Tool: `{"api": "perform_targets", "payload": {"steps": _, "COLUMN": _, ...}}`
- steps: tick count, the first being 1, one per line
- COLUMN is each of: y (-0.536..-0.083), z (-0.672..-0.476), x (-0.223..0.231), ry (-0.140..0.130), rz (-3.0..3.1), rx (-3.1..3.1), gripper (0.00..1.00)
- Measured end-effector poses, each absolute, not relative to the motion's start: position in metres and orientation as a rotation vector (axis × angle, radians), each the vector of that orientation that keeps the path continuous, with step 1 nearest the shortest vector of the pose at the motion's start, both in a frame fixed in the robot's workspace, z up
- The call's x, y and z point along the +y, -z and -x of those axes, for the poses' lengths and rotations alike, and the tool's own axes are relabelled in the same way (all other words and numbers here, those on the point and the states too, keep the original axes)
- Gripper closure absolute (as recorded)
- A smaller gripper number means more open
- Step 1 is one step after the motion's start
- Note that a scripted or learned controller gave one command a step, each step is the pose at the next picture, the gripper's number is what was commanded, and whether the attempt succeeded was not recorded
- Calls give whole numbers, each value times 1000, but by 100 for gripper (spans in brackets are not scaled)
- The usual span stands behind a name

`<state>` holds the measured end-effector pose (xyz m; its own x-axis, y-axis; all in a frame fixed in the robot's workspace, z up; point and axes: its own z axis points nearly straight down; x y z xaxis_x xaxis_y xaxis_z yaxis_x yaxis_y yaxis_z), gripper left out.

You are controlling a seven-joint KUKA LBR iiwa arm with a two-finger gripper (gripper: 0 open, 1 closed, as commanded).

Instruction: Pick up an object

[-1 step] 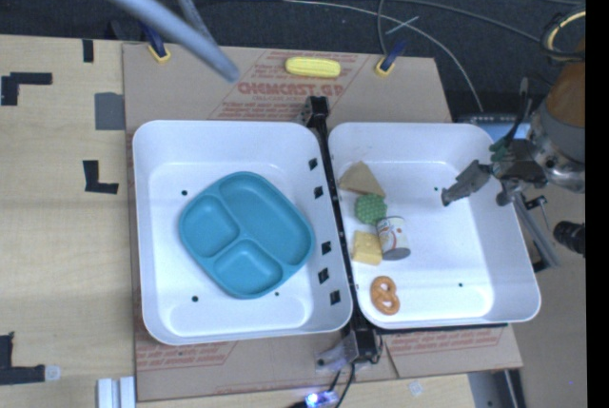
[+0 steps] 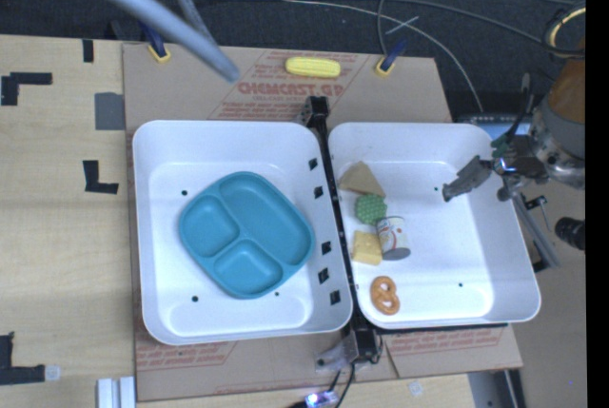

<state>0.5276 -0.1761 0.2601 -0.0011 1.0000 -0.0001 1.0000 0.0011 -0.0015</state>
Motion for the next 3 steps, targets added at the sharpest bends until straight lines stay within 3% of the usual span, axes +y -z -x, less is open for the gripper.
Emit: {"api": "perform_targets", "payload": {"steps": 3, "y": -100, "z": -527, "x": -185, "ry": -6, "rz": 2219, "rx": -2219, "gripper": 0}}
